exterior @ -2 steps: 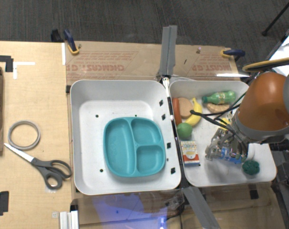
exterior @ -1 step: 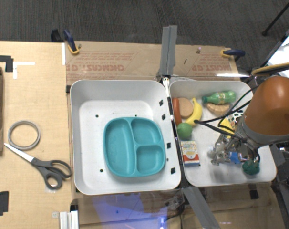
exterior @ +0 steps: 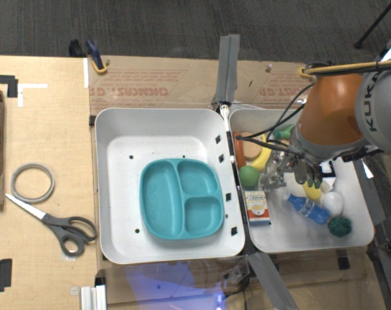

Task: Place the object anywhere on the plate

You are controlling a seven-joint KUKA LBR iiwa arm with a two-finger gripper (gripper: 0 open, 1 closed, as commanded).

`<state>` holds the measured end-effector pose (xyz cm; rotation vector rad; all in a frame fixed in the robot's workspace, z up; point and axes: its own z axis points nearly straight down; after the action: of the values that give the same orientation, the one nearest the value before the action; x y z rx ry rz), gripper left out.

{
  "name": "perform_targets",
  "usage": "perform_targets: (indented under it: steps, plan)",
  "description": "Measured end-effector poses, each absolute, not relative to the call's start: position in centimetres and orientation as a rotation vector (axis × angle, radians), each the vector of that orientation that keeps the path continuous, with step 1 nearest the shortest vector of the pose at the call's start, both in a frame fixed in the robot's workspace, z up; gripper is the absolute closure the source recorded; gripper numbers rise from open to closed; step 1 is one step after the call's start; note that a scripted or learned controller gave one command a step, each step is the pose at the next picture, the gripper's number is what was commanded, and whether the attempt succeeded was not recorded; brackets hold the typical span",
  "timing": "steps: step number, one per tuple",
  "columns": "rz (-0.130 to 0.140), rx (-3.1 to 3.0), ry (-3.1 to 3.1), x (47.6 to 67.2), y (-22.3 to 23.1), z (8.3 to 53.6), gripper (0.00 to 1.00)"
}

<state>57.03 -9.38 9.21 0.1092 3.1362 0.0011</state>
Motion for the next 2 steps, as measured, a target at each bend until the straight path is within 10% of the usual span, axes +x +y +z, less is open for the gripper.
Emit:
perform_targets:
  steps: [1,2]
  plan:
    - [0.0,-0.481,3.101,51.5,-10.5,9.3,1.0]
    - [0.001,-0.867,3.014,54.2,-2.1,19.2,1.0]
